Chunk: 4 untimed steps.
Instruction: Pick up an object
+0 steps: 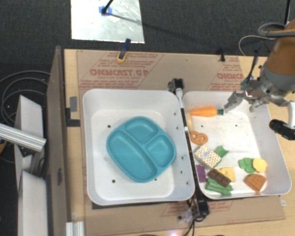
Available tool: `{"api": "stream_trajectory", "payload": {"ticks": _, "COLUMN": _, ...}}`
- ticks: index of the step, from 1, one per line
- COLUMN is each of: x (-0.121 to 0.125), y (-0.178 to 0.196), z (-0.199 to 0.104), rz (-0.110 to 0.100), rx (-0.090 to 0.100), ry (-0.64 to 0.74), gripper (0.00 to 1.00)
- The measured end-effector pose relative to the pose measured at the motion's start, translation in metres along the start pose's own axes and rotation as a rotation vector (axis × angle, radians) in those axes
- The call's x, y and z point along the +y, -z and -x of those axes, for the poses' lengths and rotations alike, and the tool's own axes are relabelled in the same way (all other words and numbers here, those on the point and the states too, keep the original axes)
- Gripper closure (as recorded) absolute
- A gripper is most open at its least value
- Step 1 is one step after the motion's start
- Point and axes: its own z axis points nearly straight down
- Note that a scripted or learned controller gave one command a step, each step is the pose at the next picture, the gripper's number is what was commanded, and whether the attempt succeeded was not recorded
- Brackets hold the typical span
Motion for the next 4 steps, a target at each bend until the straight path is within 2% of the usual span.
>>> {"api": "stream_trajectory", "payload": {"ticks": 1, "x": -0.031, "y": -0.04, "z": 0.011, "rz": -0.004, "rx": 0.0, "ry": -0.003, "gripper": 0.0}}
{"api": "stream_trajectory", "payload": {"ticks": 2, "x": -0.039, "y": -0.107, "z": 0.012, "rz": -0.004, "rx": 0.001, "ry": -0.002, "gripper": 0.0}}
{"api": "stream_trajectory", "payload": {"ticks": 3, "x": -0.036, "y": -0.093, "z": 0.013, "rz": 0.003, "rx": -0.001, "ry": -0.002, "gripper": 1.0}}
{"api": "stream_trajectory", "payload": {"ticks": 4, "x": 0.019, "y": -0.039, "z": -0.068, "rz": 0.006, "rx": 0.0, "ry": 0.006, "gripper": 1.0}}
